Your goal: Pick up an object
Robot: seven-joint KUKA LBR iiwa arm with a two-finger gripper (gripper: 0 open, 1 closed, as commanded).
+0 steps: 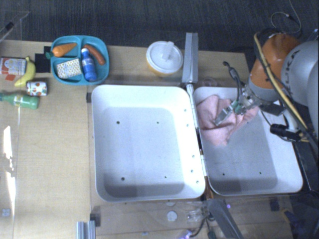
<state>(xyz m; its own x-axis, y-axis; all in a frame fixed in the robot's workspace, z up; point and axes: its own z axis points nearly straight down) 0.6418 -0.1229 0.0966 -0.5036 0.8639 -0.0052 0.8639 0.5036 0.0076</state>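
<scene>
In the right bin's (279,183) far left corner lies the pink cloth (213,119) — the gripper (230,110) (jaw state impossible to tell) sits on its right edge — cloth stretching leftward.

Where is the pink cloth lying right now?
The pink cloth lies crumpled in the right bin, in its upper-left part against the divider between the two bins, with the gripper directly over its right edge.
</scene>
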